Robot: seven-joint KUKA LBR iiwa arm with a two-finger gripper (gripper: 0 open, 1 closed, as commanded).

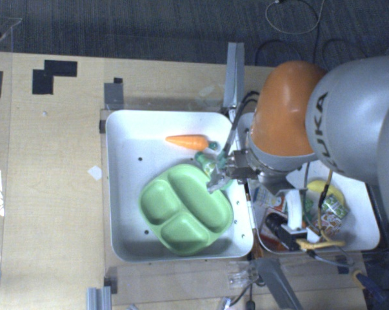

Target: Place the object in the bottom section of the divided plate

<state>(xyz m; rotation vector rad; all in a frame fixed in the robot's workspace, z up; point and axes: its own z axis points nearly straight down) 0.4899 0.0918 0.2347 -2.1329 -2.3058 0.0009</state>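
Hand [215,173] sits low at the plate's [184,208] upper right rim, just below the carrot's [186,142] green end; can't tell its state, too blurred and crowded by the wrist. Carrot lies flat in the left bin [126,192] above the plate, apart from it, nothing visibly gripped, so I judge the pick isn't done yet. For a clean go: close across the carrot's narrow width near its middle, lift clear of the rim, then release over the bottom section (the near one), low, so it doesn't roll over a divider.
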